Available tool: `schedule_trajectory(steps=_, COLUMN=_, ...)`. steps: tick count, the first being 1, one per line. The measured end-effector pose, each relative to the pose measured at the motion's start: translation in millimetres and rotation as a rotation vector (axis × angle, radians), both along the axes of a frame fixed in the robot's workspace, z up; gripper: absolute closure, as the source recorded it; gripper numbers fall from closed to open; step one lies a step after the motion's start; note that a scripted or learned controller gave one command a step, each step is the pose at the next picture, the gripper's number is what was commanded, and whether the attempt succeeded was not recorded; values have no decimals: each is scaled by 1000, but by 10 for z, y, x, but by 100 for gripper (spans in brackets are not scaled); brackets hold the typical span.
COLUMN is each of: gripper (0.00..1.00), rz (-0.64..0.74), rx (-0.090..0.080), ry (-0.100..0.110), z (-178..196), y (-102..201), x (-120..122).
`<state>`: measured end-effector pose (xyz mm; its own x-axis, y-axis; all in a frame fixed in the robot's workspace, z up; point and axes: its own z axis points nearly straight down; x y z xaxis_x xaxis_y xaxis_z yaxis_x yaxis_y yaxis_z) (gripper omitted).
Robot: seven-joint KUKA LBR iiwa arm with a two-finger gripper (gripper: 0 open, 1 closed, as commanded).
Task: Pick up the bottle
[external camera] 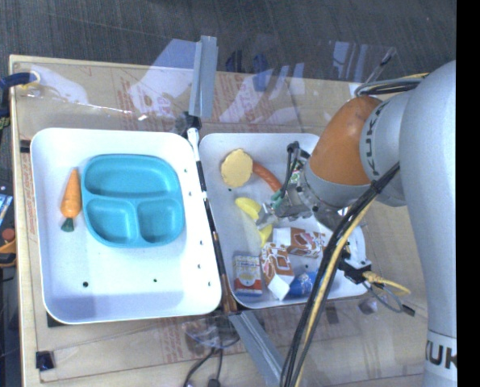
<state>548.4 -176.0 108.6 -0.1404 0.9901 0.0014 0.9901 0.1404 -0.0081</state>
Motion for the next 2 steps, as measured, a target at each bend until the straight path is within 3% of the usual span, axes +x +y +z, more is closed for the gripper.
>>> schedule_trajectory(steps=1, gripper=0, rz=0, rx=0, ry=0, z=-1, y=-1, x=-1)
schedule_trajectory(steps=2, gripper=0, rz=2, rx=-1, ry=-6, z=-180, y=583, x=333)
